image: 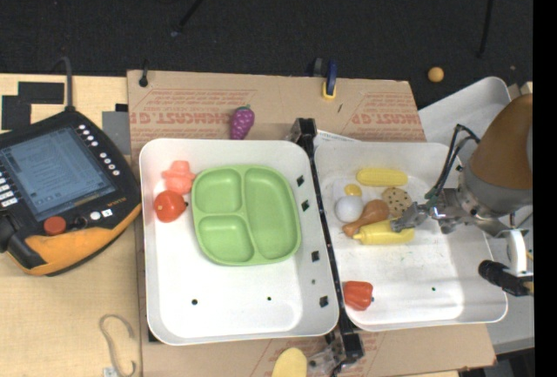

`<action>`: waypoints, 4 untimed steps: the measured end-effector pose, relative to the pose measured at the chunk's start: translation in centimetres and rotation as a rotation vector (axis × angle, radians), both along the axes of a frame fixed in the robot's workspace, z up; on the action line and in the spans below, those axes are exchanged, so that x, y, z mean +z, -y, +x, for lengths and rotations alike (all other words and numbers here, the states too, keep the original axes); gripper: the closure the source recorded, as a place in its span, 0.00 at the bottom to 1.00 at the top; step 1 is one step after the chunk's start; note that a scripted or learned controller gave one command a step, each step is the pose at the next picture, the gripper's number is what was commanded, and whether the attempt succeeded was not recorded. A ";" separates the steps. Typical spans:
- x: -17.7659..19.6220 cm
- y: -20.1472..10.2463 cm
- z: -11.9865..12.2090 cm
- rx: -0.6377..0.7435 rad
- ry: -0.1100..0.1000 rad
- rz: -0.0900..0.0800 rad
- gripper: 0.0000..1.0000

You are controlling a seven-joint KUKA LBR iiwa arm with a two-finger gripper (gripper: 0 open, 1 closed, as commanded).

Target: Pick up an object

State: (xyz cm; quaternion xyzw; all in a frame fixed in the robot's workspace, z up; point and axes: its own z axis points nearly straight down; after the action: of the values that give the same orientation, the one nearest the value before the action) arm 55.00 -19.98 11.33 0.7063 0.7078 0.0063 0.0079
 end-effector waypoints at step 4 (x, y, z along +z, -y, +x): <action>11.5 1.0 -0.1 -0.002 -0.020 0.003 1.00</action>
State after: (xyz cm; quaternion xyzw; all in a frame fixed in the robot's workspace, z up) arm 54.87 -20.99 22.79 0.7070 0.7073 0.0003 -0.0002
